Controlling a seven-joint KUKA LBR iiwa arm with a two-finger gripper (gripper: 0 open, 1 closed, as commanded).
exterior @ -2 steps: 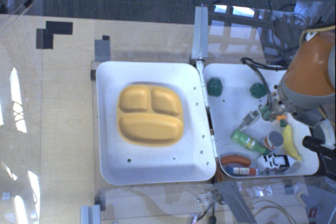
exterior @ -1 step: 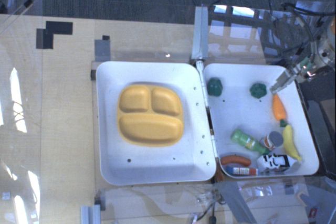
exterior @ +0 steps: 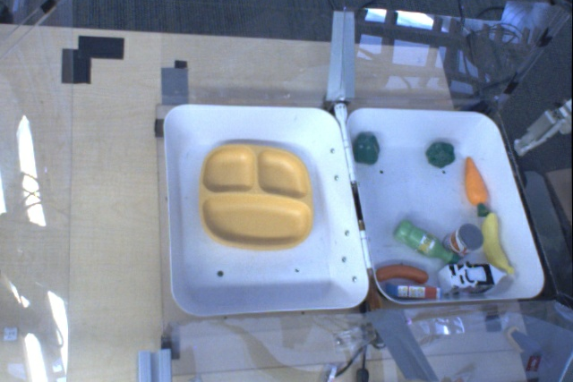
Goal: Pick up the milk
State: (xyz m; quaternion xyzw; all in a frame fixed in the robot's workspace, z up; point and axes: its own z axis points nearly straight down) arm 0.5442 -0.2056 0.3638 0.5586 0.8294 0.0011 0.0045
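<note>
Your milk carton (exterior: 469,276) lies on its side in the right bin's (exterior: 407,192) near corner, beside the banana (exterior: 495,243); the jaws' state I cannot tell.

Glossy white plastic bins (exterior: 269,300) on a pale matt wood bench (exterior: 98,192); smooth yellow plastic tray (exterior: 258,196)

We are logging colours against the yellow tray (exterior: 258,196), which is sitting in the white left bin (exterior: 183,219). Right of the tray, the second white bin (exterior: 407,192) is showing two dark green lumps (exterior: 366,148) (exterior: 440,154), an orange carrot (exterior: 475,182), a yellow banana (exterior: 496,244), a light green bottle (exterior: 421,240), a red-brown sausage (exterior: 401,272) and a black-and-white patterned milk carton (exterior: 471,277). Beyond the tray, black squares (exterior: 89,56) are marking the pale wood bench (exterior: 89,192).
</note>
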